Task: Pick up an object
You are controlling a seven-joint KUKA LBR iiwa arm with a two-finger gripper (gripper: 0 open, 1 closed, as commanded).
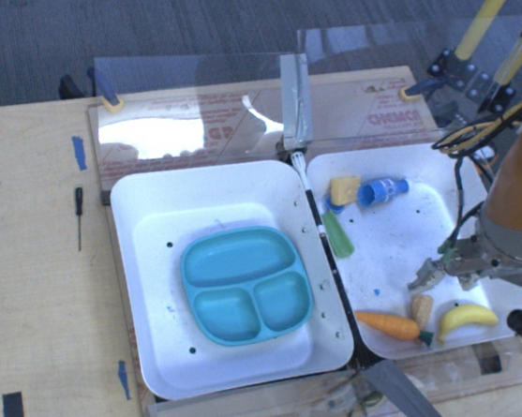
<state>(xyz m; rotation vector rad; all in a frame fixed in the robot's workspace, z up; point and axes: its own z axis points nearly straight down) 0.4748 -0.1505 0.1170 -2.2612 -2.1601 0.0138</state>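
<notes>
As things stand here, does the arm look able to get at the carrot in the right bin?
Probably yes. The carrot lies uncovered near the front edge of the right bin, with open floor above it. The gripper hangs close by; the small tan piece beside the carrot might crowd it.

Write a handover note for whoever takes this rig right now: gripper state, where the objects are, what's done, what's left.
Gripper: low over the right bin, nothing seen between its fingers.
Right bin contents: carrot, banana and a small tan piece along the near edge, just below the gripper; yellow block and blue bottle at the far side; green piece by the divider.
Left bin: holds the blue divided plate.
Done: arm is positioned in the right bin.
Left: grasp and lift an object; the tan piece looks nearest.
</notes>
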